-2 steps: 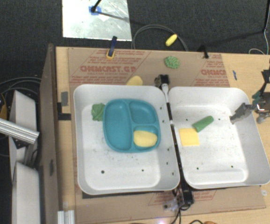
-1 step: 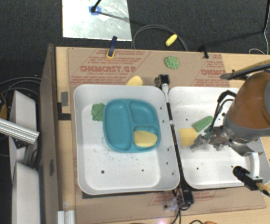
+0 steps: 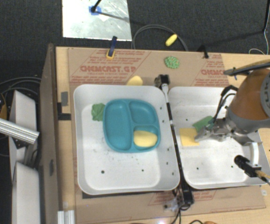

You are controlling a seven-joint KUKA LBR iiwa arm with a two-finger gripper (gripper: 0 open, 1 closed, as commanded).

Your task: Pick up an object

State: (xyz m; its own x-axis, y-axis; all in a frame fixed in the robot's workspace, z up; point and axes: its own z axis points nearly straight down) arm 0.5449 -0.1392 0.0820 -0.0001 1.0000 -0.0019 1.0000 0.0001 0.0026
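Bench cardboard (image 3: pixel 108 69) reads CHEMCAST | gripper (image 3: pixel 203 133) over yellow block (image 3: pixel 187 137), grip state unclear

In the right bin (image 3: pixel 205 178) I see two small objects close to its left wall. One is a flat pale yellow piece (image 3: pixel 188 137), roughly square, lying flat on the white floor. Just beside it, up and to the right, is a green object (image 3: pixel 203 123), tilted; the gripper (image 3: pixel 204 133) is right at it and covers its lower edge, so I cannot tell if it is lifted or resting.
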